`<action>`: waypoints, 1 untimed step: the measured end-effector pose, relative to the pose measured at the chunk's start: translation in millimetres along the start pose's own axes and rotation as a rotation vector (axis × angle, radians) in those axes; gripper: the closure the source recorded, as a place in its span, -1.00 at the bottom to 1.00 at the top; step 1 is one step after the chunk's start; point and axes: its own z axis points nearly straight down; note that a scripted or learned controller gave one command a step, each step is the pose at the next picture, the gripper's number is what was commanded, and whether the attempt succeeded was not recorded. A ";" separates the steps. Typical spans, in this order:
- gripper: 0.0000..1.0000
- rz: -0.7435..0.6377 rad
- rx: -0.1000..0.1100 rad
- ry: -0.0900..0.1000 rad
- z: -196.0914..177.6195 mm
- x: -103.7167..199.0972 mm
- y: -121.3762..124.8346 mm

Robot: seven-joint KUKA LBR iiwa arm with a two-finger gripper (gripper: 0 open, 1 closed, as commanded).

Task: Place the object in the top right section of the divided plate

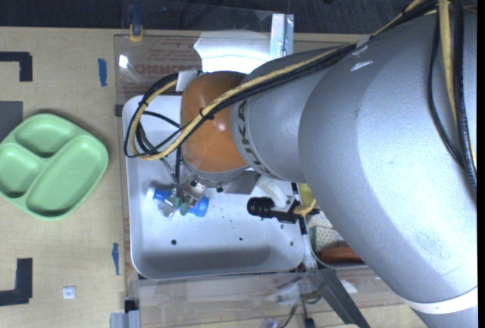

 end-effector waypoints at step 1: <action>1.00 -0.293 0.010 0.004 -223.8 -4.4 -49.6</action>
